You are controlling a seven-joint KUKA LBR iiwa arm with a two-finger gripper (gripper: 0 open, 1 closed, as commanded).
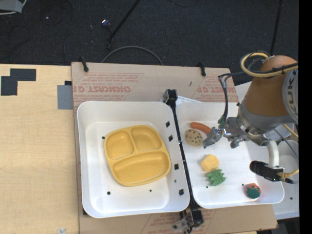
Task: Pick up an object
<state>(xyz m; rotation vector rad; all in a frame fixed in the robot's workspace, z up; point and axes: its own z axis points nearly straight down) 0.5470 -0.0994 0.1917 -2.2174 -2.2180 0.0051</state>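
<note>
Wood bench (pixel 34 145) | glossy yellow divided plate (pixel 138 155) | speckled round cookie (pixel 193 138)

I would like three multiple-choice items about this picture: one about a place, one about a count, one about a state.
1. Where does the yellow three-compartment plastic plate lie?
A. left white bin
B. right white bin
C. on the cardboard

2. How many small toy foods lie in the right bin?
A. two
B. five
C. eight

3. What lies on the plate?
A. a cookie
B. nothing
C. a carrot

Answers:
1 A, it lies flat in the left bin.
2 B: orange carrot-like piece, brown cookie, yellow lump, green leafy piece, small red and green piece.
3 B, all three compartments are bare.
</note>
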